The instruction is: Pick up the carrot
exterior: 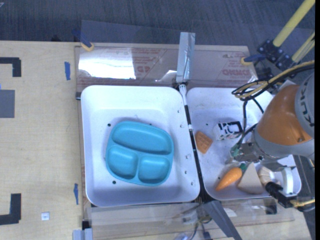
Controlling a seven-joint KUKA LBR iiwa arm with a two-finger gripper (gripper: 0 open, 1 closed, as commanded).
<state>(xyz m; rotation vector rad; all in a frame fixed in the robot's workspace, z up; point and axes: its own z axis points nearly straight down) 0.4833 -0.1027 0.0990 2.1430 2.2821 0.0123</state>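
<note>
The orange carrot [228, 178] lies in the right bin [210, 104] near its front wall, with its green top pointing up and to the right. My gripper [242, 155] hangs just above and behind that green end, under the orange-banded wrist. From this angle the wrist hides how the gripper meets the carrot top.
A blue divided plate [139, 152] sits in the left bin [100, 104]. In the right bin lie a tan waffle-like piece [203, 142], a small black-and-white item [229, 128] and a beige wedge [249, 182] right of the carrot. The bins' shared wall runs just left of the waffle piece.
</note>
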